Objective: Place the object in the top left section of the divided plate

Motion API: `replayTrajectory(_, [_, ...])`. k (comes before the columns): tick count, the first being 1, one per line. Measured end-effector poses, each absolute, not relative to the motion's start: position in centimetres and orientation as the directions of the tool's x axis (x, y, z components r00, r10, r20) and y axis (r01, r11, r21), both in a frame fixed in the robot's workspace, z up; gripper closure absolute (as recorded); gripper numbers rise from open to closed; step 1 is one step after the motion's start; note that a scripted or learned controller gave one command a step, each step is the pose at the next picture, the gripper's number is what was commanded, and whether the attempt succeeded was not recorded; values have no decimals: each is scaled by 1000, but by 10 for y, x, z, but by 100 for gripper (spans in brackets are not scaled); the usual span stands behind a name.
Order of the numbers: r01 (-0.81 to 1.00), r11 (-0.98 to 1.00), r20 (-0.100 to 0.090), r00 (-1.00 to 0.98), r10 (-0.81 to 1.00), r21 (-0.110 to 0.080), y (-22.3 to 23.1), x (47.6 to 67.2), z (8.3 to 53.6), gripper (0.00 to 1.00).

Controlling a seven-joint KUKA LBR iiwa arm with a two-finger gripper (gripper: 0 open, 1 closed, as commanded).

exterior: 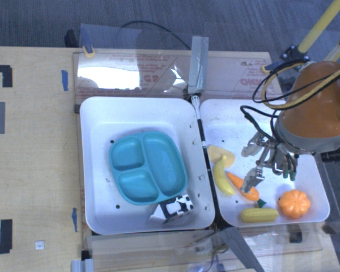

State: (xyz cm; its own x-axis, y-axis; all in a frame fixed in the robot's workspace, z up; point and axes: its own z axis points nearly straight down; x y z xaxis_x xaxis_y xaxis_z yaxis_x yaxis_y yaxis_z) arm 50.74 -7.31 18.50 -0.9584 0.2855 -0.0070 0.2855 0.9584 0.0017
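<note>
Hand (254, 181) low in the right bin (317, 169), seemingly pinching the orange carrot (242, 187), green-tipped, beside the banana (222, 175). Blue divided plate (148, 167) in the left bin (93, 152).

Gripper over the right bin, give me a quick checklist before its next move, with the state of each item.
1. Gripper above the carrot: ok.
2. Carrot held between its fingers: cannot tell.
3. Banana touches the carrot, may get dragged: not ok.
4. Divided plate lies flat in the left bin: ok.
5. Plate's top left section bare: ok.
6. Black-and-white toy sits off the plate's lower edge: ok.
</note>
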Motion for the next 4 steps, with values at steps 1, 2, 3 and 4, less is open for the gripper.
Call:
replayTrajectory(1, [365, 931, -6, -931, 365, 3, -51, 530, 185, 0])
replayTrajectory(2, [334, 943, -8, -943, 334, 2, -69, 548, 194, 0])
replayTrajectory(3, [152, 988, 0, -988, 152, 2, 0, 501, 185, 0])
replayTrajectory(4, [-69, 998, -10, -998, -69, 2, 63, 481, 256, 0])
